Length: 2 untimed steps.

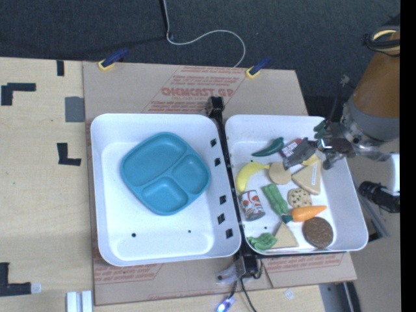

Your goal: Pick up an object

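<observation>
- Lowest in the frame, along the bottom rim of the right bin (338, 247), lie a green leafy toy (262, 242), a pale wedge (285, 236) and a brown round disc (318, 231).
- Just above them an orange carrot (305, 213) lies flat, with a speckled cookie (299, 197) touching its upper side.
- Left of the carrot, a green pod (275, 199) lies at a slant, and a small red-and-white can (252, 204) lies beside it, near the divider between the bins.
- Filling the middle of the left bin (104, 174), a blue divided plate (165, 172) lies flat, turned at an angle to the bin's sides.
- Higher in the right bin, a yellow banana (247, 173) curves beside a tan flat piece (279, 173), and a cheese-like wedge (309, 177) lies to their right.
- Above those, a dark green pepper (268, 148) lies near the bin's upper wall.
- My gripper (300, 150) reaches in from the right, low over the upper part of the right bin, just right of the pepper and above the tan piece; I cannot tell how it is set or whether it has anything.
- My orange band (382, 86) sits at the right edge of the frame.
</observation>
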Each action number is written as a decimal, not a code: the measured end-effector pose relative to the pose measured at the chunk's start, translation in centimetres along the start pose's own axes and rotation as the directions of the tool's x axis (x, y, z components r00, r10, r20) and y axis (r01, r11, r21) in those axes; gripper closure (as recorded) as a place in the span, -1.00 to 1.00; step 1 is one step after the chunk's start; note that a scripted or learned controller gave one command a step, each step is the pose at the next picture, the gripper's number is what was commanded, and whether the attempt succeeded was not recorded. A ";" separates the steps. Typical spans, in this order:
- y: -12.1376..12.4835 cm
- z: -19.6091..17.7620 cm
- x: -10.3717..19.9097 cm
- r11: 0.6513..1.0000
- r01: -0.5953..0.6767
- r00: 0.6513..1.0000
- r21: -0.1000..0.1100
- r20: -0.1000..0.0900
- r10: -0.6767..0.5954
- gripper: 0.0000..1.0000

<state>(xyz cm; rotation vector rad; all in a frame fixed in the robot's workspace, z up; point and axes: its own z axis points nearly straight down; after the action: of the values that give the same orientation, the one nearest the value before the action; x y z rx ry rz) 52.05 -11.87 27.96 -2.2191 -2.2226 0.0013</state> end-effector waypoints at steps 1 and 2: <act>-3.8 -14.0 1.6 1.000 0.002 1.000 -0.013 0.001 -0.002 -1.00; -3.6 -14.2 1.6 1.000 0.001 1.000 -0.001 0.001 -0.001 1.00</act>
<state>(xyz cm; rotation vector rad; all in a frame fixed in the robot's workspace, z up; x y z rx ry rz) 48.44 -10.31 42.21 -2.2190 -2.2248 0.0015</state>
